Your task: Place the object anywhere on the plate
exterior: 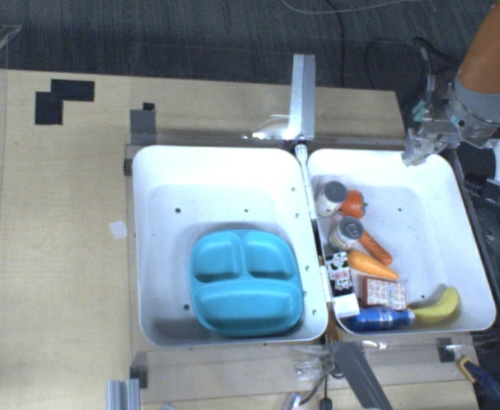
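We see two shallow white bins side by side on the pale wooden counter. In the left bin lies a blue plate with three compartments, sitting toward the bin's near side, with white floor showing around it.

The right bin holds all the loose things, gathered along its left wall and near side. At the top of the cluster we make out a small can with a tomato touching it on the right. Just below them stands another small can. Two carrots lie below that: a smaller carrot slanting down to the right, and a larger carrot just beneath it, nearly touching. Against the divider sits a small black-and-white carton (its print is too small to read). Beside it lies a red patterned packet. Along the near wall rest a blue bottle on its side and a yellow banana, the two touching end to end.

The grey arm with its orange band comes in from the upper right. Its gripper hangs over the far right corner of the right bin, well apart from the cluster and from the plate. We cannot tell how its fingers stand, and we see nothing between them.
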### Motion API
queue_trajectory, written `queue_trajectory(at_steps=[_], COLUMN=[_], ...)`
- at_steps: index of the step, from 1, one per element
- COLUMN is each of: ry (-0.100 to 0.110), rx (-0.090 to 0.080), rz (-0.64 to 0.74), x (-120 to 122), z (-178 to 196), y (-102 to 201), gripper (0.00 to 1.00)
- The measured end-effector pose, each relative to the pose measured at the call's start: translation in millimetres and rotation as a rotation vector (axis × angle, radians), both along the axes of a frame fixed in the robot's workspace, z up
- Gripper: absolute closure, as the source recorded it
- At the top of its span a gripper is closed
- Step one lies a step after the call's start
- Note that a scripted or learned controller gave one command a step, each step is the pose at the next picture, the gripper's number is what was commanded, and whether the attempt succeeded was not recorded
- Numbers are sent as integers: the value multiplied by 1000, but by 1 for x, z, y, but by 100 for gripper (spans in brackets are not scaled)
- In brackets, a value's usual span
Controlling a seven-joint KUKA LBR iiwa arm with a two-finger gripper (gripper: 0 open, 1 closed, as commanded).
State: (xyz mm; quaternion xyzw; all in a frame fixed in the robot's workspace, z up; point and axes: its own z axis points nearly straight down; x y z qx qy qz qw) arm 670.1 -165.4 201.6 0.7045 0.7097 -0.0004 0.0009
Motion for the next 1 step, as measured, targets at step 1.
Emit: queue_trajectory(at_steps=[1], ry=[3], rx=[3], rz=[103], x=[-20], z=[-20], y=[96], gripper=[100])
